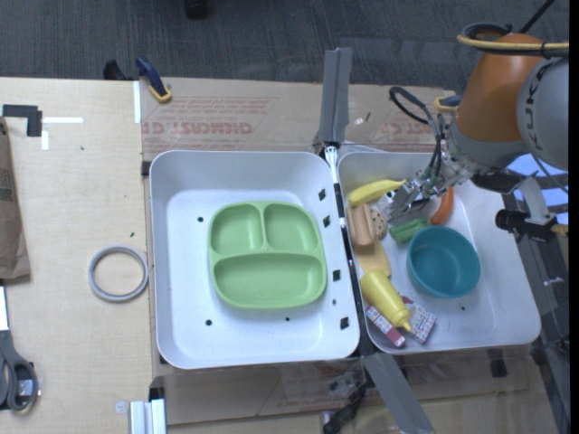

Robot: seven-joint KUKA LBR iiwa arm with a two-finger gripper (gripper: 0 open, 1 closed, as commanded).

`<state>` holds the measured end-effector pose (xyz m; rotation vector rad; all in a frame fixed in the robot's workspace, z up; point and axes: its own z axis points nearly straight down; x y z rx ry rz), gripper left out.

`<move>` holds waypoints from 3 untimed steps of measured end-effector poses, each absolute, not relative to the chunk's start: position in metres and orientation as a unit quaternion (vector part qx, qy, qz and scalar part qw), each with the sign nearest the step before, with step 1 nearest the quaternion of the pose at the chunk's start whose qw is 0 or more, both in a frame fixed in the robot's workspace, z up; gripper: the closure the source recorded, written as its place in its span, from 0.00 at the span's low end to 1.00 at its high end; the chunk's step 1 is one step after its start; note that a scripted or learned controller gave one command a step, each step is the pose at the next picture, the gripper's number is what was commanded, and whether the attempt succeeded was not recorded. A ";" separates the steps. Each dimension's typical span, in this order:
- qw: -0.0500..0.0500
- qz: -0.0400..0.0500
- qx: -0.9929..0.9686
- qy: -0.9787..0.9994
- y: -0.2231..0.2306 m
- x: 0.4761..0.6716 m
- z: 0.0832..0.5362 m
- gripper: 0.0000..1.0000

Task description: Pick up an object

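With the gripper (409, 199) low at the right bin's (507, 333) far edge beside the banana (374, 191), its opening unreadable and no hold visible, one object should be straddled squarely before closing.

**Upside-down red print on cardboard is the worktop's one lettering**

A flattened cardboard sheet (271, 116) lying under the far edge of the left bin (172, 242) carries a line of red capital letters, seen upside down and mirrored from the overhead camera; it seems to read "CHEMICAL" followed by a few more characters, but the print is too faint to be sure. A second red marking on the cardboard behind the right bin (507, 324) is too blurred to read. A small packet (398, 325) in the right bin bears printing too fine to make out.
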<state>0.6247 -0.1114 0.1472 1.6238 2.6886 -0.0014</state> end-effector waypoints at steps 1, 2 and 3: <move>0.008 0.003 0.545 0.838 -0.117 0.660 0.114 0.00; 0.015 0.005 0.587 0.809 -0.109 0.667 0.108 0.00; 0.013 0.008 0.628 0.778 -0.111 0.667 0.108 0.00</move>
